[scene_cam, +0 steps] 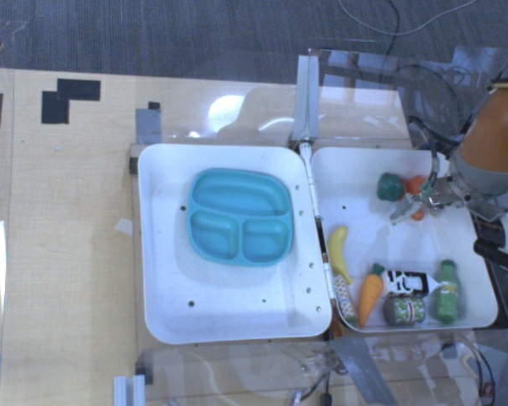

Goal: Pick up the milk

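From above, the milk point(406, 282) lies on its side near the front of the right bin point(356, 176), its long axis running left to right across the view, between the carrot point(369, 295) and the green bottle point(446, 293), just above the dark can point(404, 310). Which end is its top I cannot tell. The gripper point(416, 201) hangs well apart from it at the bin's far right, beside a green vegetable point(390, 187) and something orange point(417, 184); its spread can't be judged.
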{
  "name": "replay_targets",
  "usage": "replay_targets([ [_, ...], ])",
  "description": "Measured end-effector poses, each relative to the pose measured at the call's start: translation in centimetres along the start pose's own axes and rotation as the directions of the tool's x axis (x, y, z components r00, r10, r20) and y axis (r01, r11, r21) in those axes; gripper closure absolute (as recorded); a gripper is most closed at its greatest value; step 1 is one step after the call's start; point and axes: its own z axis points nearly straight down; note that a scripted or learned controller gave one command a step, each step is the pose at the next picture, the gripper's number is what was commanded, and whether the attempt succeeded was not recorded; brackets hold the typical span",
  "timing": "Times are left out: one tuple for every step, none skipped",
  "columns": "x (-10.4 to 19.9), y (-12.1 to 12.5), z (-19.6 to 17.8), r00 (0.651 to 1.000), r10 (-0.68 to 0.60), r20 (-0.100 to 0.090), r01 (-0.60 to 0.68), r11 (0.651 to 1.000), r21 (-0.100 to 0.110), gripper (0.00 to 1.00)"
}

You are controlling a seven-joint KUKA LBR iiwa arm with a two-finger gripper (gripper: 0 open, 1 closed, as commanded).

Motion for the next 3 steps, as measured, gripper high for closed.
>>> replay_targets([
  [8.1,-4.6,0.6,0.978,0.210,-0.003,-0.210,0.978,-0.003,0.00],
  [2.2,-10.7,0.5,0.971,0.239,0.000,-0.239,0.971,-0.006,0.00],
  [9.6,-9.6,0.5,0.889,0.458,-0.002,-0.458,0.889,-0.007,0.00],
])
